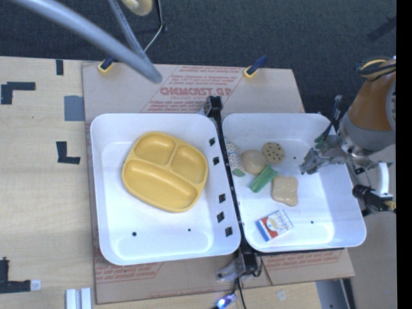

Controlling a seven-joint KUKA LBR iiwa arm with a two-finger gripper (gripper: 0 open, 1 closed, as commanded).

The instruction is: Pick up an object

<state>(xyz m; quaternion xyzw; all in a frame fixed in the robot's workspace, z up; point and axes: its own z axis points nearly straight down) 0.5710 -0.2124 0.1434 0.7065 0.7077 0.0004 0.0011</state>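
Objects for picking sit clustered in the left half of the right bin [335, 234]; none is lifted yet. Left bin [106, 237]: one yellow divided plate [166, 170], lying flat toward the far left, well apart from the arm. Right bin, from left to right: a pale round lump [253, 161] near the dividing wall; a green stick [263, 179] lying aslant and touching the lump's near side; a small red, white and blue card box [275, 225] toward the near wall; a round cookie with dark spots [273, 151] just right of the lump; a tan bread-like slab [285, 190] just near of the green stick. Gripper [310, 163]: low over the right bin's bare floor, right of the cluster, close to the cookie and slab but apart from both; nothing shows between its fingers, and whether they are spread or pressed together cannot be told at this size. Step in hand, by judgement: the approach, before any grasp. Next move calls for shifting left over one item, likely the slab or cookie, then closing on it squarely.
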